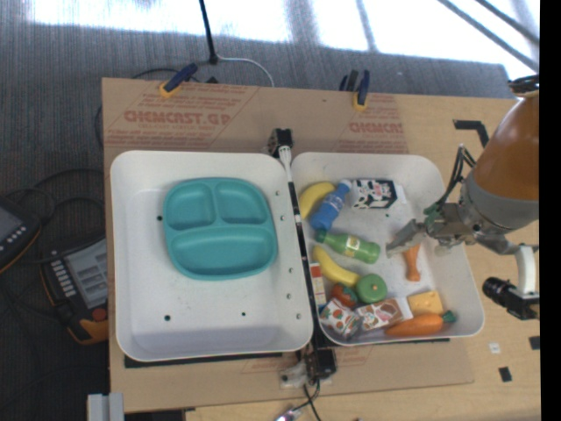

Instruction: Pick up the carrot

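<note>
Hovering over the right bin [456, 261], the gripper [410, 246] pinches a small orange piece [412, 264] in its jaws, while the carrot [416, 325] awaits a fresh approach.

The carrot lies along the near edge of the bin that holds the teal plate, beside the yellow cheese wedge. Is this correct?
Not quite: the bin is wrong. The camera view shows the carrot along the near edge of the other bin, the one with the toy food, beside the yellow cheese wedge. The teal plate is in the neighbouring bin.
</note>
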`<state>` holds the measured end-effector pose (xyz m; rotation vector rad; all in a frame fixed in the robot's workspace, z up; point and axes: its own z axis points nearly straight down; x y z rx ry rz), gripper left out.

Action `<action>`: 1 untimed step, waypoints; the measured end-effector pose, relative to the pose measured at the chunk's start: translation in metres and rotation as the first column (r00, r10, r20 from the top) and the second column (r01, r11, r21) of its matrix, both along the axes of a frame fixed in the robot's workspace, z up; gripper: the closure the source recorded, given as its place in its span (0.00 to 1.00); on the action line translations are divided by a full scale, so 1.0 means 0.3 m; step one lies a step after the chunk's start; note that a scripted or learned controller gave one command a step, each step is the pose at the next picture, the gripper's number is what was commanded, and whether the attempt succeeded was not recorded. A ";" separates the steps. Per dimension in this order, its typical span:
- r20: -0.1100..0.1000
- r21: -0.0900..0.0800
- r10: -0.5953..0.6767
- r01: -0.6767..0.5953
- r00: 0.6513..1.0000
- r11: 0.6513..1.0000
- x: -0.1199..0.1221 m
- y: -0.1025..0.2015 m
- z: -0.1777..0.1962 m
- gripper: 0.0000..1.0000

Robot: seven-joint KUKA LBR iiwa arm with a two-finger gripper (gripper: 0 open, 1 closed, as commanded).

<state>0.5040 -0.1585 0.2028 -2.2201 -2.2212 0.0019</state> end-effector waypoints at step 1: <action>0.009 -0.003 0.056 -0.056 0.998 0.998 0.084 -0.026 -0.375 0.00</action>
